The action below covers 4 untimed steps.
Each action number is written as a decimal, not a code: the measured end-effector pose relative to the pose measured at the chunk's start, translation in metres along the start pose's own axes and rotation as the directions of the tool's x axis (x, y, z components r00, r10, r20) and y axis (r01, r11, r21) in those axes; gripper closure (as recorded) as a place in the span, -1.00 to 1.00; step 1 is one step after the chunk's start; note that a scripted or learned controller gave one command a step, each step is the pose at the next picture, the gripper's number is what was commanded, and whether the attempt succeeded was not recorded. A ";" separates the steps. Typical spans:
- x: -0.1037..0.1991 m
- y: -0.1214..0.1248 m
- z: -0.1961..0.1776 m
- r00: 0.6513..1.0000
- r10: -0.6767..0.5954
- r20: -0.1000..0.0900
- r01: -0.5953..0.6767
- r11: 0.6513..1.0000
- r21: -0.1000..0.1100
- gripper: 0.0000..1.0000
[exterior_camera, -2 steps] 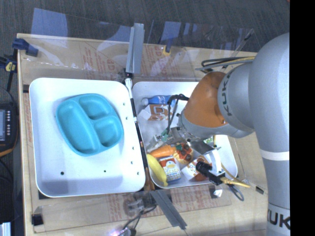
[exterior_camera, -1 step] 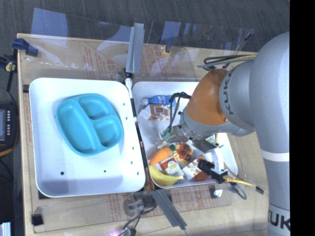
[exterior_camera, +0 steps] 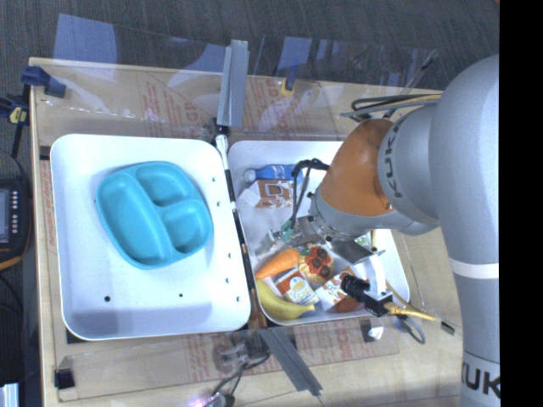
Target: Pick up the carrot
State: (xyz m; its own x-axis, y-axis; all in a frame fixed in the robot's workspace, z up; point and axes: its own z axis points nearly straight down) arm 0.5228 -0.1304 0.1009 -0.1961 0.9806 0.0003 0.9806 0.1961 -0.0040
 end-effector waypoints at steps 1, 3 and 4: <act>0.021 -0.026 0.002 0.978 -0.206 0.033 0.207 0.978 -0.020 -1.00; 0.040 0.020 -0.091 1.000 0.015 0.000 -0.015 1.000 -0.004 1.00; 0.040 0.020 -0.091 1.000 0.015 0.000 -0.015 1.000 -0.003 -1.00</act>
State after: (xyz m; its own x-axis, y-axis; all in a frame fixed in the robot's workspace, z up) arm 0.5351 -0.0869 0.1917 -0.1813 0.9834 0.0002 0.9834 0.1813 -0.0005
